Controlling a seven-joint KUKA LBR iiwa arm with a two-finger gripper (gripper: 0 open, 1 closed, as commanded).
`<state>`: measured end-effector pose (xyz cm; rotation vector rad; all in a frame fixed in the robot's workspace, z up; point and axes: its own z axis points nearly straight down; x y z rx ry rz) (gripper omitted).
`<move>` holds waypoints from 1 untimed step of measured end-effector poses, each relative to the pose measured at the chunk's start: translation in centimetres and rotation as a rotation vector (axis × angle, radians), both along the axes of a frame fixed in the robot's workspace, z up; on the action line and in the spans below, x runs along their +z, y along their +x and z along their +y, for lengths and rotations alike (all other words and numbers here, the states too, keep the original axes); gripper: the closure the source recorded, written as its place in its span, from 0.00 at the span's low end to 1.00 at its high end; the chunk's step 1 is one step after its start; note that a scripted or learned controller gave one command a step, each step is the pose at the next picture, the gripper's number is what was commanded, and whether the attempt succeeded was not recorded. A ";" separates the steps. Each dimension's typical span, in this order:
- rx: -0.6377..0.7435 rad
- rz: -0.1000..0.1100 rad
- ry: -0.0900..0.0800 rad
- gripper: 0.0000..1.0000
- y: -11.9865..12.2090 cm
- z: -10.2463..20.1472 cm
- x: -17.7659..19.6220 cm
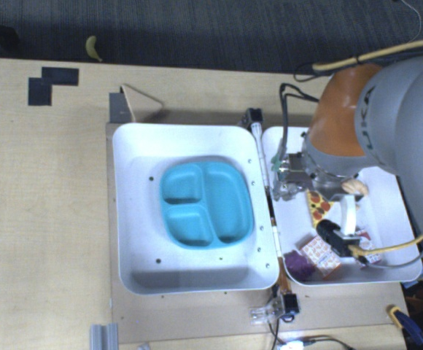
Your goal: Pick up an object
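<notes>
Small, light toys heaped in right bin (408, 268): checkered block (321, 254) hard, easy to pinch by flat sides. End effector (288, 177) above; open or closed, cannot tell.

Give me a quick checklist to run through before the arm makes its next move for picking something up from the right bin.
1. Gripper is over the right bin: ok.
2. Objects available there, such as the purple piece and checkered box: ok.
3. Something held between the fingers: cannot tell.
4. Blue divided tray sits apart in the left bin, out of the way: ok.
5. Cluttered objects separated enough for a clean grasp: not ok, they crowd together.
</notes>
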<state>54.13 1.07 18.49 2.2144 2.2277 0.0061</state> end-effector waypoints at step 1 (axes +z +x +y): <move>-0.002 0.001 -0.003 1.00 3.1 -6.0 0.0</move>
